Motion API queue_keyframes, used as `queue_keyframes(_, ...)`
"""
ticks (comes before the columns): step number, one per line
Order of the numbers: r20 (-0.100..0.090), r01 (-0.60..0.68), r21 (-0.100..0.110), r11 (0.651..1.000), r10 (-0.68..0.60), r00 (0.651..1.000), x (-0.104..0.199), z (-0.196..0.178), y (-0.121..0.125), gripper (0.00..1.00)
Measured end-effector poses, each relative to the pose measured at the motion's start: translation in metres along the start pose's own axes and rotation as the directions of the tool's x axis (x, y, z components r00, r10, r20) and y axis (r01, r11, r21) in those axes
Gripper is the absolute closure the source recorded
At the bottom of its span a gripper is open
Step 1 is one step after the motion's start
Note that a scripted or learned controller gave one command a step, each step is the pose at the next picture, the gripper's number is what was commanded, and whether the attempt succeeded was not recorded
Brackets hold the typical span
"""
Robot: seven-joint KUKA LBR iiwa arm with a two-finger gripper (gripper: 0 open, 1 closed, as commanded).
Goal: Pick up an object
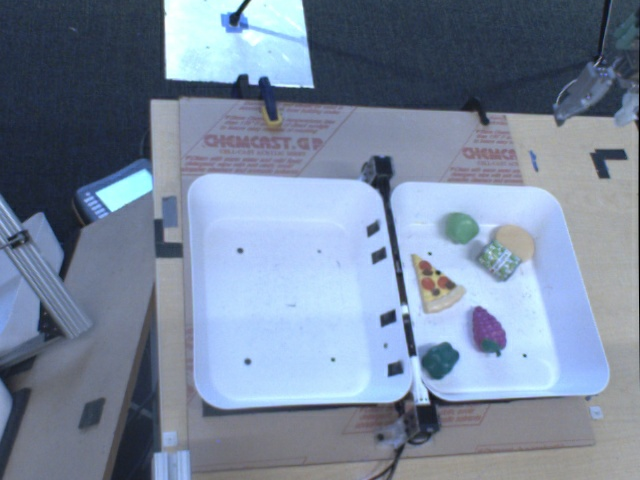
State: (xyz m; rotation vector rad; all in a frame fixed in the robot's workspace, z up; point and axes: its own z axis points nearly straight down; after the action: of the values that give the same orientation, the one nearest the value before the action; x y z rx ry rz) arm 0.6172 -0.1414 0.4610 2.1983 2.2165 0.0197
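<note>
**Gripper parked high, nothing picked yet**

The gripper [598,86] hangs at the far right corner of the bench, outside both bins; whether it is spread or pressed together I cannot tell, and nothing shows in its grasp. By my judgement the task stands at its start: the approach is yet to come. The next move calls for travel toward the near left of the gripper, then down into the right bin [570,268]. There lie a green ball [460,227], a tan disc [516,240] touching a small green-patterned block [497,259], a pizza slice [436,283], a purple grape bunch [488,329] and a dark green broccoli [438,359]. The ball, nearest the gripper, looks round and smooth, likely to slip.
</note>
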Motion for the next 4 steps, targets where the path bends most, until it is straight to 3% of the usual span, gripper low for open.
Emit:
queue_keyframes(1,-0.002,0.002,0.015,1.000,-0.002,1.000,-0.001,-0.001,-0.001,1.00)
queue_keyframes(2,-0.006,0.003,0.011,1.000,-0.003,1.000,0.071,-0.080,-0.001,1.00)
queue_keyframes(3,-0.009,0.010,0.020,1.000,-0.010,1.000,0.197,-0.074,0.023,1.00)
queue_keyframes(4,-0.008,0.003,0.020,1.000,-0.002,1.000,0.260,-0.074,0.045,1.00)
